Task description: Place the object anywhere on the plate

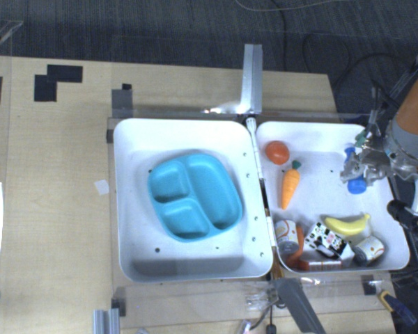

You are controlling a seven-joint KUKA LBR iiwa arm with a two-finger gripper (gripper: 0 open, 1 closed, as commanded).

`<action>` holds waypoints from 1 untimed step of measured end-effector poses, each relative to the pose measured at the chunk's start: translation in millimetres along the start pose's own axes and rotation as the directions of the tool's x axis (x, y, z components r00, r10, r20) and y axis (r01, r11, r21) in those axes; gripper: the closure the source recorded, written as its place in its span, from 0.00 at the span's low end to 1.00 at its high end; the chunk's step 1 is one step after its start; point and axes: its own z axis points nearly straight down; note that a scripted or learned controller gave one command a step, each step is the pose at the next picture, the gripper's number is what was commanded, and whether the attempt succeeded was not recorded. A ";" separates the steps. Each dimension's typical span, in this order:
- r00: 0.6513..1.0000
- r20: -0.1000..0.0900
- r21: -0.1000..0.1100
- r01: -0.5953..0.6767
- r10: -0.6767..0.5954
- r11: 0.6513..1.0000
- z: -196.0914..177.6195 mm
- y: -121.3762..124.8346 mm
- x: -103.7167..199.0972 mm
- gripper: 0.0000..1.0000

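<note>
A small blue object (357, 185) sits in the right bin (320, 139), near its right wall, directly under the tip of the gripper (357, 167). The gripper's metal end meets the top of that blue piece, but the view is too small and cluttered there to tell whether the piece is gripped or merely lying beneath it; how far apart the tips stand cannot be told either.

The arm (412, 127) comes in from the right edge, its orange band sitting above the grey wrist, and points down and leftward into the bin.

The blue plate (194, 195), with three compartments, lies in the middle of the left bin (136, 152), tilted a little on the diagonal. It is well apart from the gripper, across the divider between the two bins.

Elsewhere in the right bin, a red tomato (277, 152) rests near the upper left corner, with an orange carrot (290, 186) just below it, green top pointing up. Along the lower edge lie a yellow banana (347, 223), a black-and-white patterned box (325, 241), a small can (287, 235) at the lower left and another can (368, 249) on its side at the lower right, all crowded close together.
</note>
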 end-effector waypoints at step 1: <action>0.999 -0.002 0.001 -0.033 0.033 0.999 14.7 -12.2 97.9 1.00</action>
